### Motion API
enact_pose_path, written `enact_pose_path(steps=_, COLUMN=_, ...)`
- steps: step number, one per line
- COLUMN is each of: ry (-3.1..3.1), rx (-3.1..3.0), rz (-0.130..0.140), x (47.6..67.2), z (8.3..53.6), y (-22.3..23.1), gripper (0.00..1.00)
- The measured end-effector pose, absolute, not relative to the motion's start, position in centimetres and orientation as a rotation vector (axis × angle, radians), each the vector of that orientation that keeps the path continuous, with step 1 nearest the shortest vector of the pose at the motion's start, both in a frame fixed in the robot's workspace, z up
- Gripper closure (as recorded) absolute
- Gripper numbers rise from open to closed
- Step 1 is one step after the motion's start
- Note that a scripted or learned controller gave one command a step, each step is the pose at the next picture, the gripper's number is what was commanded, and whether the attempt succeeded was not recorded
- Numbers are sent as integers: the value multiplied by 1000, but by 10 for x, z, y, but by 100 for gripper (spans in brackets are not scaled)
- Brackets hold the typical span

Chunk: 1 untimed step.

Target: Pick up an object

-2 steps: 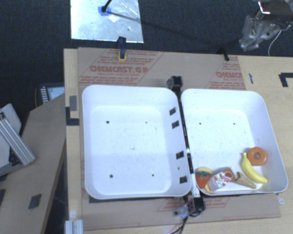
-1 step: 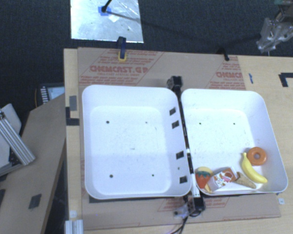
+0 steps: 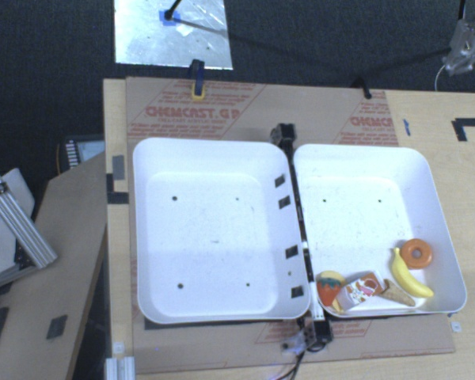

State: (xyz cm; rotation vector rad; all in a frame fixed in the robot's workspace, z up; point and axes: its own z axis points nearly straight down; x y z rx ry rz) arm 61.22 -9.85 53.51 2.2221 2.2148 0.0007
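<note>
**Pick not begun: objects crowded in near corner of right bin**

Gripper (image 3: 469,44) seen as a pale, blurred shape at the far right of the bench, well apart from both bins; how far open it is cannot be told; no object seen in its hold.

All candidates lie in the right bin (image 3: 427,161), packed along its near wall and near-right corner: a banana (image 3: 408,274) lying on a slant; an orange ring (image 3: 416,252) touching or just beside the banana's upper end; a brown wedge (image 3: 397,294) at the banana's lower end; a white packet (image 3: 360,289) beside the wedge; a red-orange round piece (image 3: 330,287) close to the divider with the left bin (image 3: 142,153).

Judgement on doing the step well: the cluster is tight and hugs the wall, so a descent there risks striking the rim or catching two items at once; the banana looks the best target, being long and having bare bin floor on its far-left side; closing across its narrow width near the middle, clear of ring and wedge, should give the firmest hold; the packet looks flat and likely to slip; the round piece sits too near the corner for easy clearance; a straight lift afterwards would show whether the hold is real.
</note>
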Motion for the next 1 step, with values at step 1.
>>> enact_pose_path(steps=1, ry=2230, rx=2233, rz=-16, x=534, z=341, y=-93, gripper=100)
